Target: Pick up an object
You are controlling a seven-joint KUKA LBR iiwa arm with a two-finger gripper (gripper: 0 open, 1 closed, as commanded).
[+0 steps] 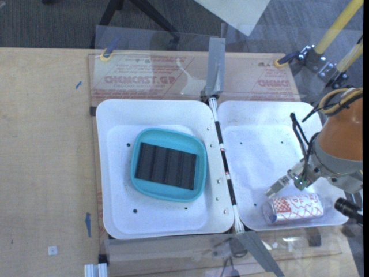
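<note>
Red-white can [295, 208] | just below end effector [285, 184] | finger state unclear

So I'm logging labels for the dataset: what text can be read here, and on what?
"CHEMCAST GP", red print on the clear sheet behind the left bin.
Red print on the sheet's right part: too blurred.
Red pattern on the white packet: unreadable.
</note>
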